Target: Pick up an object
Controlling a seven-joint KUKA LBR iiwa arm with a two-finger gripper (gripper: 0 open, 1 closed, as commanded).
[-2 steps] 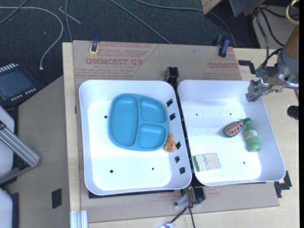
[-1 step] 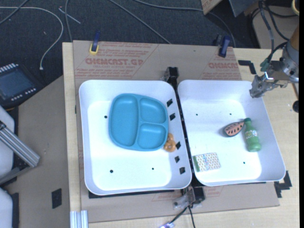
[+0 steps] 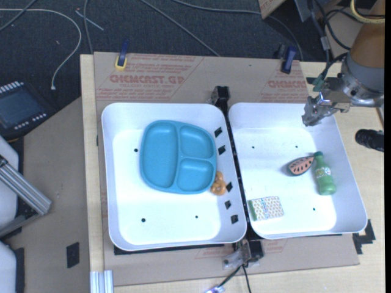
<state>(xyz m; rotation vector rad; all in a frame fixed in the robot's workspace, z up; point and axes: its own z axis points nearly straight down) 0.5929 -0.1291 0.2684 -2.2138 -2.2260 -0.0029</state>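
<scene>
Overhead, the bench carried two white bins side by side, and the black divider (image 3: 224, 157) between them serves as the landmark for all that follows. Well to the left of the divider, the left bin (image 3: 122, 212) held a blue sectioned plate (image 3: 178, 156), lying flat with three compartments. A small orange-brown item (image 3: 218, 184) lay just left of the divider, touching the plate's lower right edge. Just right of the divider, near the front wall of the right bin (image 3: 348, 206), sat a small flat card with a green pattern (image 3: 266, 207). Further right, a watermelon-slice toy (image 3: 300, 165) lay on the bin floor, and a green bottle (image 3: 323, 173) lay on its side just beside it, cap close to the slice. Farthest from the divider, the gripper (image 3: 313, 113) hung over the right bin's back right corner, well apart from the toy and bottle. Whether its fingers stood wide or narrow could not be told; nothing was visible between them.
</scene>
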